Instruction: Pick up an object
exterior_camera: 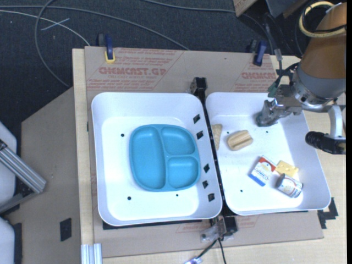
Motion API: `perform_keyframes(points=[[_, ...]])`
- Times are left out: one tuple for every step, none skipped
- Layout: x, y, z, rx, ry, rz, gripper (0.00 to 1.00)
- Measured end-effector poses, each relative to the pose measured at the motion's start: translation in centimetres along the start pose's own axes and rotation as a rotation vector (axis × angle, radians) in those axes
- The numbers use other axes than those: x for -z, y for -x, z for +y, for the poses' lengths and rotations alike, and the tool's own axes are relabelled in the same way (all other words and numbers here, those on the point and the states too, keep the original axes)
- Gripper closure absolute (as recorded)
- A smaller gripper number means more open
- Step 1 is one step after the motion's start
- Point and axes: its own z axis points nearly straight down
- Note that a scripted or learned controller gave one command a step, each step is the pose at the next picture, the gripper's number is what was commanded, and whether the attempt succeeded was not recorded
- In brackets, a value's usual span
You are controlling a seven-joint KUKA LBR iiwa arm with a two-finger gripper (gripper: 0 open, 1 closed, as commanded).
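In the right bin [236, 199] lie a tan bread-like roll [240, 139], a small blue, white and red packet [262, 171], a yellow block [286, 169] and a small can [289, 187] beside it. A pale piece [217, 135] rests against the bin's left wall. My gripper [266, 117] hangs over the back of the right bin, up and to the right of the roll and apart from it. Nothing shows between its fingers.
The left bin [110, 164] holds a blue three-part plate [164, 157]. A black divider with clips [206, 147] runs between the bins. Blue clamps [110, 48] sit at the bench's back edge. The arm's grey body and orange band [324, 54] stand over the right bin's back right.
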Motion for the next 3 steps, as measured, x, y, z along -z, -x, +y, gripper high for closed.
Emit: perform_keyframes(points=[[0.6,-5.5,-1.3,0.0,-0.002,0.001,1.0],[1.1,-11.1,-2.1,0.0,-0.002,0.001,1.0],[1.3,-16.4,-3.1,0.0,-0.003,0.001,1.0]])
